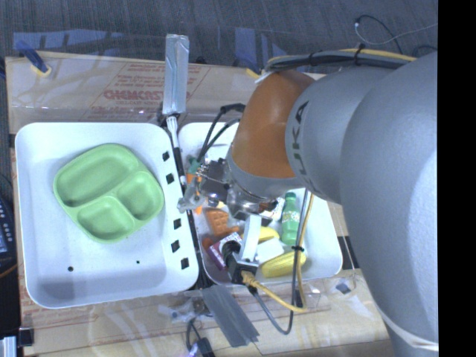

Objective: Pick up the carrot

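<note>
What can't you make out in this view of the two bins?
- Right bin: most of its floor is hidden under the arm.
- Carrot: partly covered by the arm, so its full shape is unclear.
- Green bottle: label too small to read.

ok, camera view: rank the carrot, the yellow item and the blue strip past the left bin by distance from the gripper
1. Carrot: right bin, right beside the gripper.
2. Yellow item: right bin, toward its lower right corner.
3. Blue strip: outside the bins, top left of the view.
</note>
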